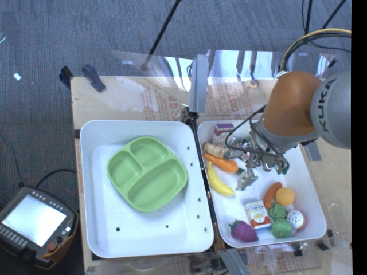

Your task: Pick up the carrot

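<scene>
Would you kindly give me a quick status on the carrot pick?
End effector low in right bin, just right of carrot. Carrot lies free, not gripped. Banana right beside it; crowding likely.

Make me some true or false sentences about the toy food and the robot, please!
1. The carrot lies in the right bin. True.
2. The green plate is in the same bin as the carrot. False: it sits in the left bin, by itself.
3. The banana lies right next to the carrot. True.
4. The robot's hand has lifted the carrot high up. False: the carrot lies on the bin floor, with the hand close beside it.
5. The purple berry is at the far end of the bin. False: it is at the near end, by the front rim.
</scene>
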Controlling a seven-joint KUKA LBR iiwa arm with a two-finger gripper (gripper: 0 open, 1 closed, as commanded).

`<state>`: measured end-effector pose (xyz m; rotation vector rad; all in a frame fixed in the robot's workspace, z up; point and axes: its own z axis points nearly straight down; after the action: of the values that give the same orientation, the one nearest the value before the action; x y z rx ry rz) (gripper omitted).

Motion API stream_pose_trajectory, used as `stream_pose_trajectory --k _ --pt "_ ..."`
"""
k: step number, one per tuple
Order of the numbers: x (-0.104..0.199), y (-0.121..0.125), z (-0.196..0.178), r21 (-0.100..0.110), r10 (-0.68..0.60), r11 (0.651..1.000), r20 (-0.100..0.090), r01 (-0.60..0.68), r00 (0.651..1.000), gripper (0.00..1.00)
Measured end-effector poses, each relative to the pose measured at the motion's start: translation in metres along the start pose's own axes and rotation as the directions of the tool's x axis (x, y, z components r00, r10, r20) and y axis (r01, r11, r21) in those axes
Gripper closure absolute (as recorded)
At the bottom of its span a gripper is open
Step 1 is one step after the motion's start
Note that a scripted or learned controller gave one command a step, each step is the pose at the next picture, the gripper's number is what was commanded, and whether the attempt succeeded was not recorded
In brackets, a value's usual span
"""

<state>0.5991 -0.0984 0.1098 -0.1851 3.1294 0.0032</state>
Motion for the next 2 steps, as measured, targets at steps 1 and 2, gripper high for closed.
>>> stream_pose_trajectory --k 1,2 --pt "-0.004 0.009 0.006 0.018 -0.246 0.969 0.007 0.246 0.969 0.00" --pt "-0.017 0.003 0.014 0.008 -0.234 0.972 -0.005 0.234 0.972 0.00"
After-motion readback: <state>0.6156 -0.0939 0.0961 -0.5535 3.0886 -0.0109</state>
